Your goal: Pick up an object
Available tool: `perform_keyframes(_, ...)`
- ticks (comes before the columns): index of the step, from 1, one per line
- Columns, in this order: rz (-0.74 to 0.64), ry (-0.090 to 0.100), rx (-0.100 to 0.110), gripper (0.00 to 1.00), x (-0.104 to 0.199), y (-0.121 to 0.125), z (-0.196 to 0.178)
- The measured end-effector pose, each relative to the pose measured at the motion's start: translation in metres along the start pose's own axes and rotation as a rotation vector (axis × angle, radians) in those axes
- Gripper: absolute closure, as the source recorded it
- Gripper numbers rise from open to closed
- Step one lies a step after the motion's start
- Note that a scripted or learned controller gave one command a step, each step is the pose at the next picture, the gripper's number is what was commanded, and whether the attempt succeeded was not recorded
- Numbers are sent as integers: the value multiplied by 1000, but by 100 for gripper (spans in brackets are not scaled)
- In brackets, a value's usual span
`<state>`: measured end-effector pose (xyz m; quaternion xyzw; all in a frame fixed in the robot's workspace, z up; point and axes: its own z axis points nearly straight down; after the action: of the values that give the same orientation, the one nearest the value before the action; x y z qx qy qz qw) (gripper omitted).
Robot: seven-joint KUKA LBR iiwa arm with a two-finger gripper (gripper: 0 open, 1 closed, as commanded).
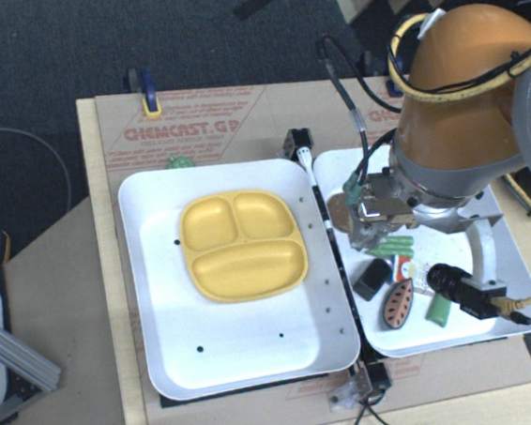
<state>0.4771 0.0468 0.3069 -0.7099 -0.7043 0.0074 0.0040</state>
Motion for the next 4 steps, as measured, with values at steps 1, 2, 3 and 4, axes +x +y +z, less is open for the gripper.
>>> perform_keyframes(1, -13, 7, -24, 100, 42, 1, -66)
perform_keyframes(2, -8, 5, -16, 0, 40, 1, -63)
perform_keyframes(3, -9, 5, -20, 100, 40, 1, -73)
perform_keyframes(4, -13, 8, -23, 100, 78, 0, -124)
